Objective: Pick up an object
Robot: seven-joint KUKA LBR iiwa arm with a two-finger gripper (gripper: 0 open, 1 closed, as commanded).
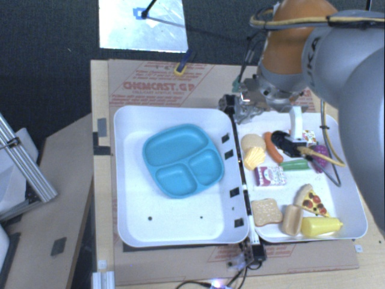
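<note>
The right bin [356, 212] holds several toy foods: a tan roll [252, 142], a yellow corn piece [255, 158], an orange carrot [274, 153], a green stick [295, 165], purple grapes [322, 156], a pink-and-white carton [269, 176], a pizza slice [311, 200], a toast slice [265, 211], a tan cylinder [292, 220] and a yellow bottle [321, 225]. My gripper [242, 105] hangs over the far left corner of this bin, above and behind the roll. Nothing shows between its tips from here.
A blue divided plate [182, 159] lies in the left bin [132, 221]. The grey arm [349, 59] covers the far right of the right bin. A cardboard sheet [156, 83] lies under both bins, with a shiny panel [144, 17] behind.
</note>
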